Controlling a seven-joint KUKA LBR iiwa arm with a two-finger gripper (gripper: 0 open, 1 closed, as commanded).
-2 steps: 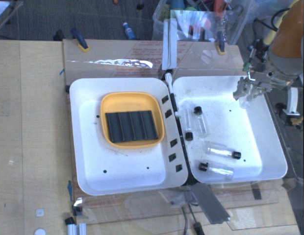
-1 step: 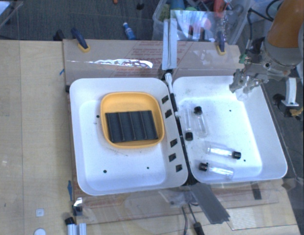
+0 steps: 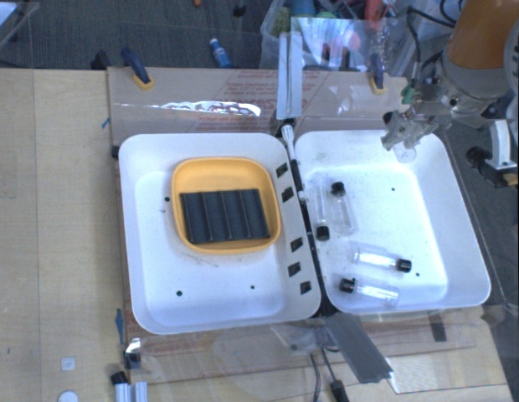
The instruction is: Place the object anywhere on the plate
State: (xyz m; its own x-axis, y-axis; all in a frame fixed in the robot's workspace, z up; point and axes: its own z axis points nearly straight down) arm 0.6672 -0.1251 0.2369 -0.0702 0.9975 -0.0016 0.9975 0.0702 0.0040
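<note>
Gripper [image 3: 403, 137], finger state unreadable, hovers at right bin's far rim; clear plastic black-capped vials [image 3: 382, 260] lie nearer the camera, yellow square plate [image 3: 182, 177] far left.

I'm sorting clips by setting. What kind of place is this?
Probably a robotics lab: a robot arm over two taped-down white bins, clear vials laid out for picking, and a parts-filled tub behind.

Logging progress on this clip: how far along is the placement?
Done: nothing; the yellow plate in the left bin holds just a dark ridged insert. In hand: the gripper hovers over the right bin far corner; any grasp is unclear. Left: three clear vials lie there, none moved across.
</note>
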